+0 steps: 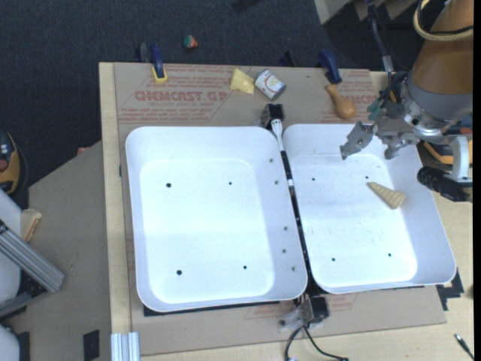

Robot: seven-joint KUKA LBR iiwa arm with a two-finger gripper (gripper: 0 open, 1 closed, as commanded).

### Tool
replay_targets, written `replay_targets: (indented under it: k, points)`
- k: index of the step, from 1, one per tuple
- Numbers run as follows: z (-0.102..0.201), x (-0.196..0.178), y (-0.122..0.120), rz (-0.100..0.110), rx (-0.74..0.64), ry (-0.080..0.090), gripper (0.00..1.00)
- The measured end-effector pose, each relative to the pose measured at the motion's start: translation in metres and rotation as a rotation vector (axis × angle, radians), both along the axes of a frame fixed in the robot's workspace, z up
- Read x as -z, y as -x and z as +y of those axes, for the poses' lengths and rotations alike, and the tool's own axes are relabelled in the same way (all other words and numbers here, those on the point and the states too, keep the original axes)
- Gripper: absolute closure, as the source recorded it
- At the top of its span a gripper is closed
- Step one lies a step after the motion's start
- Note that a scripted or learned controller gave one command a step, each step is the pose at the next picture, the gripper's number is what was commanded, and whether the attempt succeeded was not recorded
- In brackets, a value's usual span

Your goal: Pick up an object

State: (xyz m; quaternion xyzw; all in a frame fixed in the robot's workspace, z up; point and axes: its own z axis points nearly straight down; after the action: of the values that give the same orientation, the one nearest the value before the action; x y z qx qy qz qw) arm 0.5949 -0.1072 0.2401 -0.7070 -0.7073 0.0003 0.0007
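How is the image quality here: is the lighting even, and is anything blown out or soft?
Camera view: the left bin and right bin are bright, nearly washed out, with only faint shading on their floors; the dark floor above the bench loses detail; the gripper looks slightly soft; the cone-shaped object stays readable.

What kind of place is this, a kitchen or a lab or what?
Most likely a robotics lab bench: two shallow white plastic bins sit side by side on a clamped board, with a grey robot arm reaching over the right one, on dark carpet.
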Motion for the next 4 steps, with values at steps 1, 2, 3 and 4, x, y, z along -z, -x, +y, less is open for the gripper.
replay_targets:
  k: [1,2,3,4]
  points:
    - [0.0,-0.011,-0.001,-0.003,-0.001,0.001,1.0]
    - [-0.068,-0.11,-0.03,-0.016,0.005,0.008,1.0]
    - [0.048,-0.081,-0.02,0.003,-0.01,-0.004,1.0]
    - [0.115,-0.025,-0.073,-0.001,-0.007,-0.001,1.0]
